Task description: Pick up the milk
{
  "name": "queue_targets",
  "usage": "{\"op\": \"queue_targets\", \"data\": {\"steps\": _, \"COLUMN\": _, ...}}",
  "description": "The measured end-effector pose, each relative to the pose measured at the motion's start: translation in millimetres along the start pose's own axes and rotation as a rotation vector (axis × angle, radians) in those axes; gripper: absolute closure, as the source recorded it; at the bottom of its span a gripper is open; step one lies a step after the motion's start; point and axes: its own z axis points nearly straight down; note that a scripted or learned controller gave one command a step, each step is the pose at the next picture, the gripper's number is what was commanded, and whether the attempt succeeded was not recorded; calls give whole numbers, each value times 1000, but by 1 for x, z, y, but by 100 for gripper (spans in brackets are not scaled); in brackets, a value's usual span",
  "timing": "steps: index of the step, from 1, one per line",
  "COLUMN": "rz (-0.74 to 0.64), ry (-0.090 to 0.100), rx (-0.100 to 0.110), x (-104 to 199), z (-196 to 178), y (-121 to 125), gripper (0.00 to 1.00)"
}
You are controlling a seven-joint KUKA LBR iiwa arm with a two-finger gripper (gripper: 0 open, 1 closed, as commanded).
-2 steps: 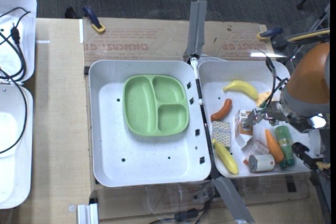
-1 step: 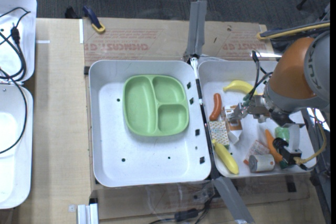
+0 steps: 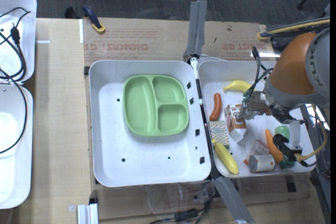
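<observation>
1. Gripper (image 3: 247, 108) first, out of order: we find it low in the right bin (image 3: 257, 66), at the right side of the milk carton (image 3: 234, 117). We cannot tell its state; the wrist housing and cables mask it. We see no proof of a hold on anything.

2. Left bin (image 3: 105, 165): we note a green divided plate (image 3: 156, 105) lying flat toward its upper middle. It plays no part in the task and sits well apart from the arm.

3. Divider between the bins: we observe the right bin's items crowded just past it. A hot dog (image 3: 216, 106) lies upright along the left side, with a small patterned packet (image 3: 219, 132) below it and a yellow banana (image 3: 227, 158) lower still.

4. Milk carton: we place it in the middle-left of the right bin, just right of the hot dog, tilted, with a white flap-like piece below it.

5. Further right: a second yellow fruit (image 3: 237, 85) lies above the gripper; a carrot (image 3: 272, 145), a grey can (image 3: 261, 163) and a green item (image 3: 282, 131) sit lower right.

6. Risks, in our judgement: the carton's tilt may let it pivot or slide out on closing; the close hot dog and packet may be nudged or pinched along with it; an off-centre grasp on a soft carton may slip on lifting. Trailing cables near the wrist could also snag neighbouring items.
</observation>
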Motion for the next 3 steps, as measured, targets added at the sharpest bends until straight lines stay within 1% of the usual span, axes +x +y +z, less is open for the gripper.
{"op": "queue_targets", "data": {"steps": 1, "rz": -109, "ry": 3, "rx": 43, "x": 59, "z": -73, "y": -45, "gripper": 100}}
{"op": "queue_targets", "data": {"steps": 2, "rz": -246, "ry": 6, "rx": 44, "x": 117, "z": -74, "y": -59, "gripper": 100}}
{"op": "queue_targets", "data": {"steps": 3, "rz": -733, "ry": 17, "rx": 41, "x": 175, "z": -74, "y": -67, "gripper": 100}}
